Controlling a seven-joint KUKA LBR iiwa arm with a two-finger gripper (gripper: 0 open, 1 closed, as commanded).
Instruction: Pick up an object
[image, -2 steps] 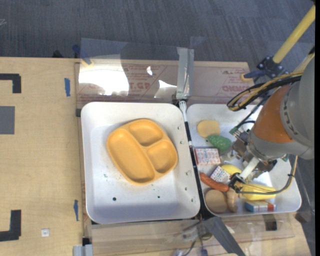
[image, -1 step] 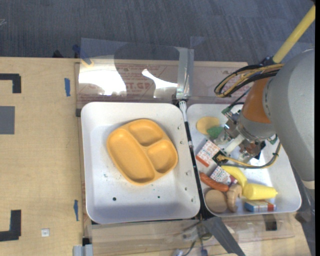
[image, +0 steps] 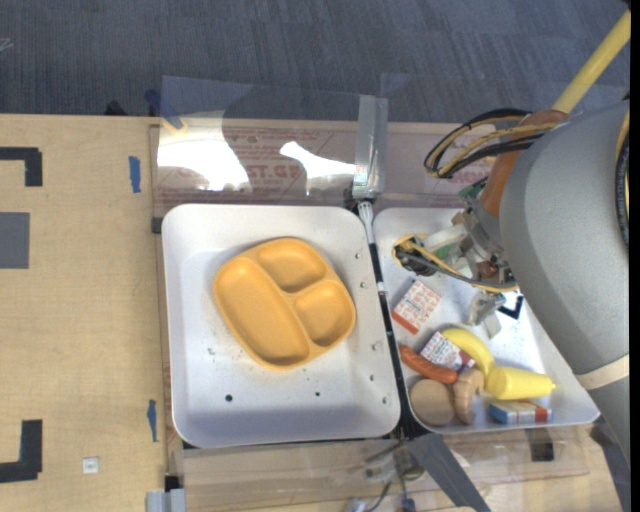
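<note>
The gripper (image: 487, 296), fingers' spacing impossible to tell, hangs low inside the right bin (image: 566, 385) above a banana (image: 470, 347), a small box (image: 417, 304) and other toys, while the left bin (image: 190, 330) holds an orange divided plate (image: 285, 301).

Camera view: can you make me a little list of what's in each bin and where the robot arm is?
left bin: yellow divided plate
right bin: banana, yellow bottle, small carton, orange stick-shaped toy, other small bits
arm: grey, reaching in from the right, over the right bin
gripper: low over the right bin's far end, above the banana
gripper holding something: can't tell
</note>
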